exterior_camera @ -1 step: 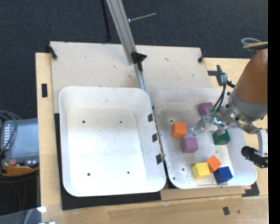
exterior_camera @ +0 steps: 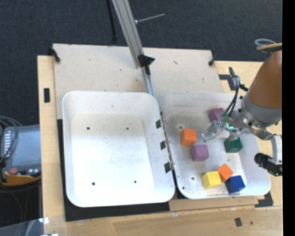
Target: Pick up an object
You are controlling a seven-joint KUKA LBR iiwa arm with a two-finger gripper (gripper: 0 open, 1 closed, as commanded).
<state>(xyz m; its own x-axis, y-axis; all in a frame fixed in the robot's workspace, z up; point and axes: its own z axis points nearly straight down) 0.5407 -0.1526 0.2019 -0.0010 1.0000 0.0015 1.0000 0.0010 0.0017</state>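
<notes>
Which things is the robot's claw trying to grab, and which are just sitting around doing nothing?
For the job: the gripper; the right bin with its blocks: orange, two purple, green, yellow, small orange, blue.

Just lying about: the left bin, the metal pole, the grey box with cables.

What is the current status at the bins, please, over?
Gripper low over right bin, fingers' state unclear. Nothing seen held. Nearest: purple block, orange cube, green block. Blocks crowd close around it.
</notes>
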